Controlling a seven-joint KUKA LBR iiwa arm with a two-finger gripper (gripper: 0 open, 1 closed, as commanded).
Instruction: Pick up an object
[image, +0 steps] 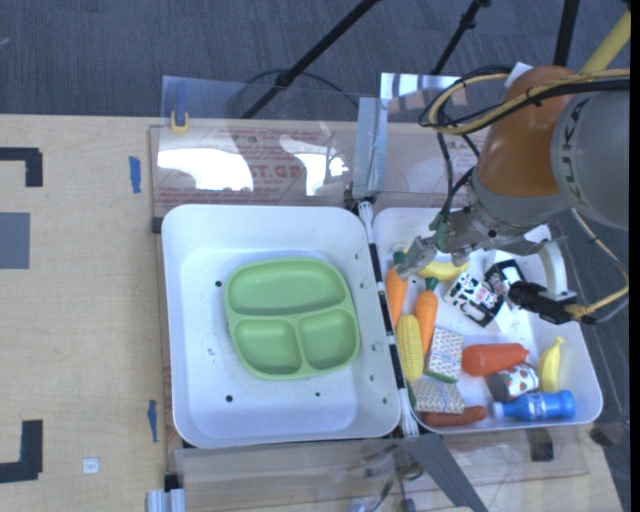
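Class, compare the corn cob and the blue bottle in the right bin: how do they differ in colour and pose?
The corn cob is yellow; the blue bottle is blue with a white end. The cob lies lengthwise along the bin's left wall, while the bottle lies crosswise near the front wall. Both lie flat in the right bin.

Matt green plastic plate (292, 318); glossy white bins (190, 300).
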